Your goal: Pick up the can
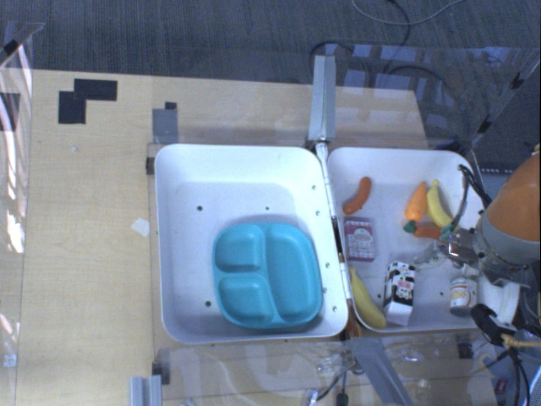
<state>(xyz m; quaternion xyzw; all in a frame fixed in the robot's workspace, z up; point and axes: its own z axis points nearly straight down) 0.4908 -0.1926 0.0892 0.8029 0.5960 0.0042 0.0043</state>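
The can (461, 294) sits upright at the lower right of the right-hand bin (385, 161), not yet lifted, arm (517, 218) looming just beside it, and I cannot tell how the jaws stand.

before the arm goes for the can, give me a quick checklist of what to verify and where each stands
1. Can located: ok, upright near the right bin's right wall.
2. Arm near can: ok, it hangs over that bin's right edge.
3. Gripper on can: cannot tell, arm hides that side.
4. Space beside can: ok, milk carton stands apart to its left.
5. Other items away: ok, sausage, carrot and bananas lie elsewhere.
6. Blue tray: ok, in left bin.
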